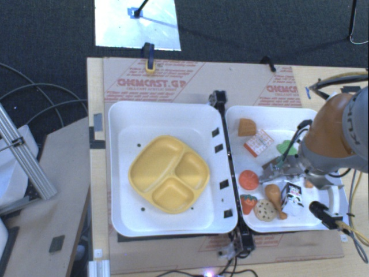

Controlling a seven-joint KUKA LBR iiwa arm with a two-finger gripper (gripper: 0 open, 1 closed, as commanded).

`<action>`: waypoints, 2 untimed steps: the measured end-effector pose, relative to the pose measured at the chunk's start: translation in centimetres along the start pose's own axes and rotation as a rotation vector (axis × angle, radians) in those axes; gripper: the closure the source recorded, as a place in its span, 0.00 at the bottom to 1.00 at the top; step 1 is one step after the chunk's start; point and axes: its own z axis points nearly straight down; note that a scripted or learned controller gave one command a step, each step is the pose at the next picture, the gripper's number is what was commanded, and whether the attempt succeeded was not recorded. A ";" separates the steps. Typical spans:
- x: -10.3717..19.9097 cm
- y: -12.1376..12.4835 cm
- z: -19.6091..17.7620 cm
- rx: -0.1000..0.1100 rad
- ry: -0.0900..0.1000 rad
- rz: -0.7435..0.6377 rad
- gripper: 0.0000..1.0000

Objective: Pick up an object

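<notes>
Cookie sits at the near edge of the right bin, with a drumstick just to its right and a strawberry to its left. Tomato lies a bit farther in; a small black-and-white carton lies right of the drumstick.

Far part of that bin: orange wedge, red-and-white box, something green partly under the arm.

Left bin carries just a yellow compartment tray, well apart from the action.

Arm reaches in from the right, and its gripper is low over the middle of the right bin, between the tomato and the green piece, just far of the drumstick. Jaws: can't tell whether spread or pressed together; too dark and small. Nothing visibly pinched.

Progress, as I judge it: approach is made, grasp not confirmed. Every object looks to be resting on the bin floor. Closing on something, lifting and clearing the bin all remain. Nearest candidates look like the drumstick or tomato; clutter is tight, so a neighbour could get nudged.
</notes>
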 end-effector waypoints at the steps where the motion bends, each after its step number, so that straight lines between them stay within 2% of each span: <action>1: 1.4 -3.7 -3.2 -0.002 0.003 -0.003 0.00; 2: -0.3 0.2 -3.0 -0.007 0.000 -0.008 0.00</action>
